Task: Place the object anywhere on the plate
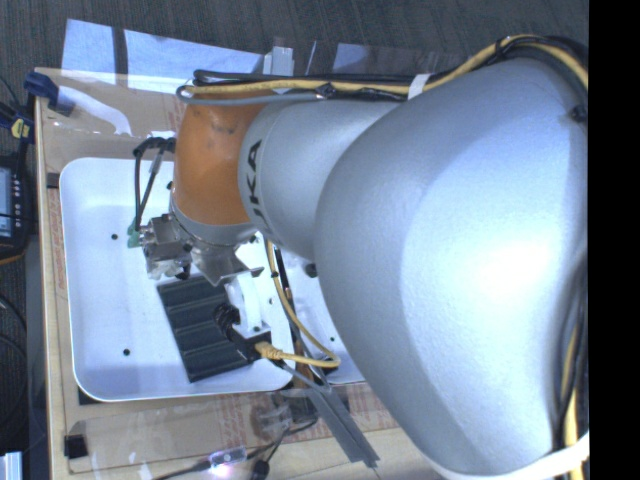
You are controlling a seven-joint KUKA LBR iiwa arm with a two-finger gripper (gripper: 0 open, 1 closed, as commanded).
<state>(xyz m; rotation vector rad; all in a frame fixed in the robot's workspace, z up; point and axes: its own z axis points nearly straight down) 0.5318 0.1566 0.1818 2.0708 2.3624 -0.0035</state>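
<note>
The grey arm with its orange band reaches in from the right and covers most of the camera view. It hangs over the left white bin. Below the wrist, the gripper appears as a black ribbed block low over the bin's front half. The arm's bulk hides the right side of the bench.
A few small dark specks lie on the bin floor. Cables loop off the wrist near the bin's front rim. The wooden bench edge runs along the front, with a dark device at the far left.
</note>
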